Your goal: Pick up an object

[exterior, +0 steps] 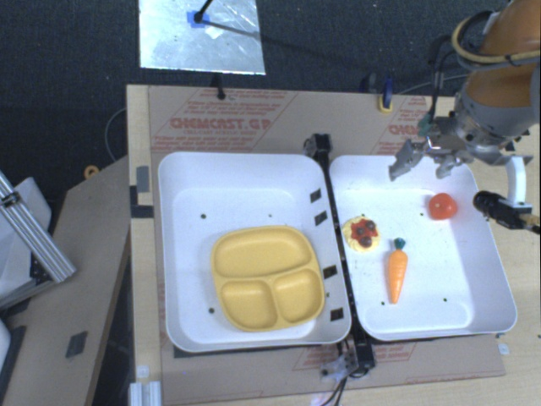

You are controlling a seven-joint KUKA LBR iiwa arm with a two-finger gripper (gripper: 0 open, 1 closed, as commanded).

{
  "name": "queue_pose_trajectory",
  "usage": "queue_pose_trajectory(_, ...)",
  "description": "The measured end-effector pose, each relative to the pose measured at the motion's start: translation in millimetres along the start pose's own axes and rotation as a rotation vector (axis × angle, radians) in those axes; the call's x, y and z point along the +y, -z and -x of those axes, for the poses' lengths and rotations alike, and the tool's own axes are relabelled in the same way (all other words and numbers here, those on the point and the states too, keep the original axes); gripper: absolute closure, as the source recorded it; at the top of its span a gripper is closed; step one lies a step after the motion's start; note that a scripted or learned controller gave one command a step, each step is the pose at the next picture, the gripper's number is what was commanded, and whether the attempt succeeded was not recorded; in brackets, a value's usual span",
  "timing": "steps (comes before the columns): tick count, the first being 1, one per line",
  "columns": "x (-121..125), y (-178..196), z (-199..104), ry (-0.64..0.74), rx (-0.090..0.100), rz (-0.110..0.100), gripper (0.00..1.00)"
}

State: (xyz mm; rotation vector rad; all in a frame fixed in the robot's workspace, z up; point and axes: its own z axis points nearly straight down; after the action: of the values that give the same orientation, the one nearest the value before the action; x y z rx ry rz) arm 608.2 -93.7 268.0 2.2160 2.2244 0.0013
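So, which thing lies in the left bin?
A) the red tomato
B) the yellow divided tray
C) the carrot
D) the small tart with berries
B: the yellow divided tray lies alone in the left bin; the other three things lie in the right bin.

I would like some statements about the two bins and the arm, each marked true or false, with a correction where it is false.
1. The yellow plastic tray with three compartments lies in the left white bin. True.
2. The orange toy carrot with a green top lies in the left bin. False: it lies in the right white bin.
3. The two-finger gripper holds the round red toy tomato. False: its fingers are open, with nothing between them; the tomato lies apart in the bin.
4. The small yellow toy pastry with red and dark topping lies near the right bin's left wall. True.
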Motion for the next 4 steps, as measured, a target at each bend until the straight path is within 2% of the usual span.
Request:
queue_pose_trajectory(1,-3,-44,6,-0.002,0.000,-0.004,0.00)
queue_pose_trajectory(2,3,-104,7,-0.002,0.000,-0.004,0.00)
queue_pose_trajectory(3,-1,-162,-2,-0.003,0.002,-0.005,0.00)
queue_pose_trajectory(4,1,-148,-1,-0.003,-0.001,0.002,1.00)
